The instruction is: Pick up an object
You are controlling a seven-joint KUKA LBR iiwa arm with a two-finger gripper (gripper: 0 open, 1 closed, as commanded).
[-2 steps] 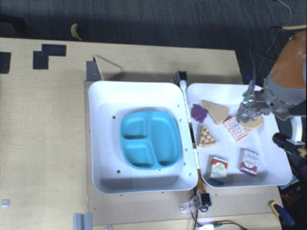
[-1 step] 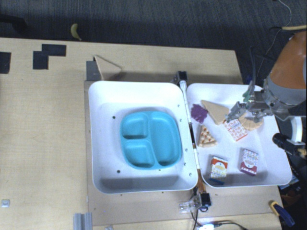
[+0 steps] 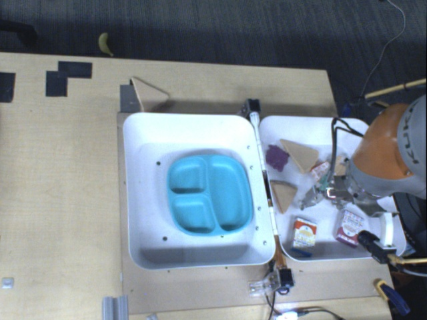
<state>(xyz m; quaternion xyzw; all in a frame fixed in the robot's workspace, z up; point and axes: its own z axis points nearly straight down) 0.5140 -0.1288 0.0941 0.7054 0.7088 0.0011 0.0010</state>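
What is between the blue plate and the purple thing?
In the camera view, the two bins' white walls separate the blue plate from the purple thing.

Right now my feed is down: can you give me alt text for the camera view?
The grey arm with its orange band reaches from the right over the right bin, its gripper low among a purple object, tan wedges and small cartons. The left bin holds a blue divided tray.

Right bin (image 3: 313,255) crowded: purple object (image 3: 276,156), cartons (image 3: 304,233); left bin's rim (image 3: 143,179) margins open.
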